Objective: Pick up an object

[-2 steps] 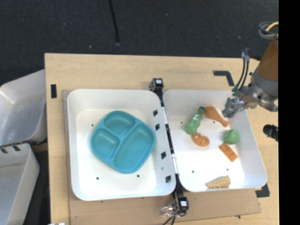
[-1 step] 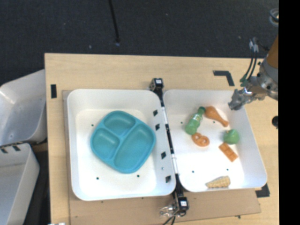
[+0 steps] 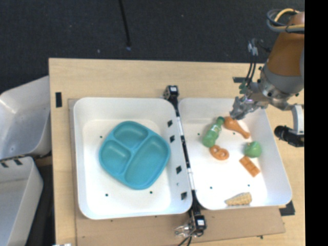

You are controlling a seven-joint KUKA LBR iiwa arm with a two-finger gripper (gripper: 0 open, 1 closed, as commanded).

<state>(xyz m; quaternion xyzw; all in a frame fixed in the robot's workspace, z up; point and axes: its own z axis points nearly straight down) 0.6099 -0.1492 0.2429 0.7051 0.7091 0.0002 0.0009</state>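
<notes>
Pincer (image 3: 241, 110) hangs low over the drumstick (image 3: 238, 126) in the right bin (image 3: 274, 152), probably to grasp it; its opening is not clear.

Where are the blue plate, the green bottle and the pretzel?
Blue plate (image 3: 134, 155), camera view, middle divider.
Green bottle (image 3: 211, 134), camera view, its body.
Pretzel (image 3: 219, 152), camera view, its upper loop.
</notes>
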